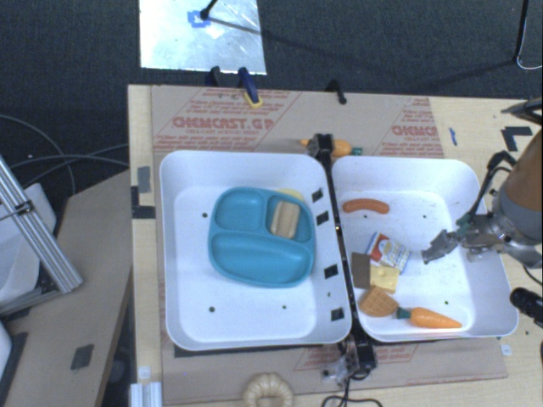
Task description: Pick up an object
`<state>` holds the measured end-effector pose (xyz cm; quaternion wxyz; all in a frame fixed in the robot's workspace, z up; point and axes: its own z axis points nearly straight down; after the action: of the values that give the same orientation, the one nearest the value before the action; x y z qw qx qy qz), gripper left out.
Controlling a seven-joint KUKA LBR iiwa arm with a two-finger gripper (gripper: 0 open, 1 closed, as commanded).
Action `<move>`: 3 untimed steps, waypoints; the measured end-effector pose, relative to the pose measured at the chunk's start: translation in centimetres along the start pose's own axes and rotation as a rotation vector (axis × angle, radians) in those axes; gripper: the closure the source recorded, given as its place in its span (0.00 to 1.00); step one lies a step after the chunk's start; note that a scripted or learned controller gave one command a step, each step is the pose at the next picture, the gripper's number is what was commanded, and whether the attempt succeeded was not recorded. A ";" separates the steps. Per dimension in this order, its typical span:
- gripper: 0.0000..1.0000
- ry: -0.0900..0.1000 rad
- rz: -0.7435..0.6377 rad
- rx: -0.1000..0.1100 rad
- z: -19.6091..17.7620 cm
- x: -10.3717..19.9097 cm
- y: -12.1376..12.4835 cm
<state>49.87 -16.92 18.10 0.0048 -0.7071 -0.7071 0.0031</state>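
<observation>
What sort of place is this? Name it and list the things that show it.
Most likely a robotics lab bench for grasping trials. Two shallow white plastic bins sit side by side on a taped-down cardboard sheet, toy food such as an orange plastic carrot lies in one, and a grey robot arm reaches in.

The grey arm (pixel 519 195) reaches in from the right, its gripper (pixel 441 248) held low, pointing left.

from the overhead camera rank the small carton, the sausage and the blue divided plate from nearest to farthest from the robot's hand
Measured from the hand in the right bin:
1. Small carton, just to its left in the picture, same bin.
2. Sausage, farther back in the right bin, near the divider.
3. Blue divided plate, across in the left bin.
</observation>
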 end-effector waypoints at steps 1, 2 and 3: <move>0.00 -0.003 -0.003 -0.013 -0.6 0.0 0.3; 0.00 -0.001 -0.001 -0.009 3.7 0.4 0.0; 0.00 -0.001 -0.001 -0.008 8.3 0.4 -0.7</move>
<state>49.03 -16.51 9.82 0.0018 -0.7069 -0.7073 0.0005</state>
